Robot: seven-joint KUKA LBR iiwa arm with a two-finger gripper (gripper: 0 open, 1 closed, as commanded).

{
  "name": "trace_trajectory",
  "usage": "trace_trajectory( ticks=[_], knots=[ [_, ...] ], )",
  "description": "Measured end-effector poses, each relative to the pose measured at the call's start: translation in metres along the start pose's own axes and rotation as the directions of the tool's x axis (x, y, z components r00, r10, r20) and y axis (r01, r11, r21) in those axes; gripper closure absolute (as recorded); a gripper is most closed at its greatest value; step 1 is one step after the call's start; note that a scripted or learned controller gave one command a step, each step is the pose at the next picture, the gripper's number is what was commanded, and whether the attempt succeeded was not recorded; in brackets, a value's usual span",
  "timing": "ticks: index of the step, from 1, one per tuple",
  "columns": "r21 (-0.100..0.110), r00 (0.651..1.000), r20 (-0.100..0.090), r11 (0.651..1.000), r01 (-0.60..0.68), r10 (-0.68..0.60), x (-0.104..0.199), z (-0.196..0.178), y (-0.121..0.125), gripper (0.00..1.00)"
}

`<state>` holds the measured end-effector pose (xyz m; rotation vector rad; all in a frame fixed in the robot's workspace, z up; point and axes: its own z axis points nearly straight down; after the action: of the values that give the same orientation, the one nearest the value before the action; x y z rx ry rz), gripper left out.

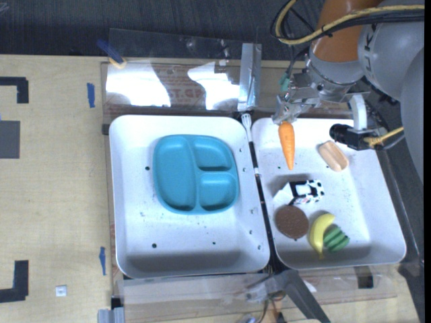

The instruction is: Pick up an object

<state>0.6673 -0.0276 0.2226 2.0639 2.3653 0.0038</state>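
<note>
I'm on the one fixed camera, high above the bench (47,180), looking down at a slant. Both white bins (128,200) sit mid-frame, fairly close; the arm (384,39) enters from the right.

No readable words, brand names or numbers are showing anywhere on the tabletop (47,180) or the two white bins (128,247). The black angular marks (17,89) at the tabletop's left edge are looking like plain position markers, perhaps, not lettering.
</note>
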Motion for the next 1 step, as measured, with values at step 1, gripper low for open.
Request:
trace_trajectory(
  ticks=[1],
  knots=[
    [0.002, 0.98, 0.0, 0.98, 0.199, -0.199, -0.0055, -0.0227, -0.031, 1.0]
  ],
)
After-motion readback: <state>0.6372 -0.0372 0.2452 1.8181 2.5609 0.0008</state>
